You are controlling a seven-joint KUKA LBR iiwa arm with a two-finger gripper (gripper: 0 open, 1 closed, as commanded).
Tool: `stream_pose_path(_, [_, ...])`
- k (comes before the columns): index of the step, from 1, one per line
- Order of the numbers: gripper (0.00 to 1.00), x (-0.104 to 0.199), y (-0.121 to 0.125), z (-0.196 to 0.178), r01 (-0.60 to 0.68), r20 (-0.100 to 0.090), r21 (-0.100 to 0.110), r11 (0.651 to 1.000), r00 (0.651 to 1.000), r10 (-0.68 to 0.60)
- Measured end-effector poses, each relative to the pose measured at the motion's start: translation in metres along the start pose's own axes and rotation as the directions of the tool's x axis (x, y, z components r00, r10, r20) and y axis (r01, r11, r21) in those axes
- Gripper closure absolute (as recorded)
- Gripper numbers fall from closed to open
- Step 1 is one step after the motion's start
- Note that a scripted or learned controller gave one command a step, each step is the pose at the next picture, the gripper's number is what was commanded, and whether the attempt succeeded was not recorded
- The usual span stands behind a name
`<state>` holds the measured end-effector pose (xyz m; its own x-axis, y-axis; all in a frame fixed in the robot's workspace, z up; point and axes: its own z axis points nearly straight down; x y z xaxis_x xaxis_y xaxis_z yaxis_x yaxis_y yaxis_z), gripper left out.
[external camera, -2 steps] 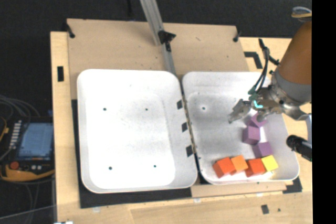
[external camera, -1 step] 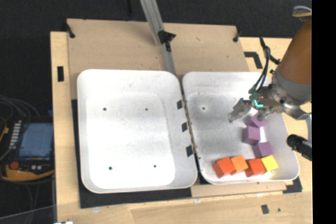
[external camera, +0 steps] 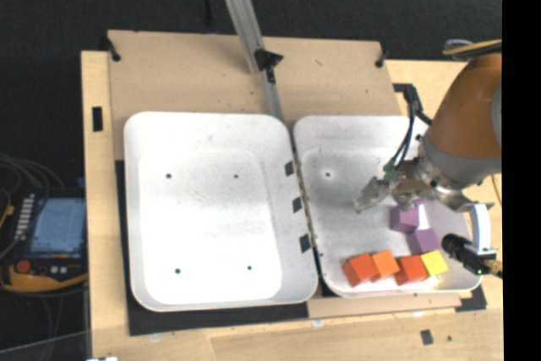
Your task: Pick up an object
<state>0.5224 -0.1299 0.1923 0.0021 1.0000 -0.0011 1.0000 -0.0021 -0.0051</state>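
Hovering in the right-hand shallow white bin (external camera: 338, 144), the two-finger gripper (external camera: 382, 192), its finger spread impossible to judge, stands just left of the purple block (external camera: 407, 217), which lies toward that bin's near-right corner.

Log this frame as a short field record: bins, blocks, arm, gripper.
left bin: white, shallow, no blocks in it
right bin: white, holds all the blocks
blocks: purple and a second purple near the gripper; a row along the near wall of orange-red, orange, red, yellow
arm: reaches in from the right over the right bin
gripper: low over the bin floor, left of the purple blocks; no block seen between its fingers
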Motion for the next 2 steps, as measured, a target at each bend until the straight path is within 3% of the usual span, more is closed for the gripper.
stream_pose_path(1, [0.0, 0.002, 0.003, 0.062, 0.0, 0.0, -0.001, 1.0, 1.0, 0.0])
stream_pose_path(2, [0.0, 0.0, 0.004, 0.095, -0.001, 0.001, -0.007, 1.0, 1.0, 0.001])
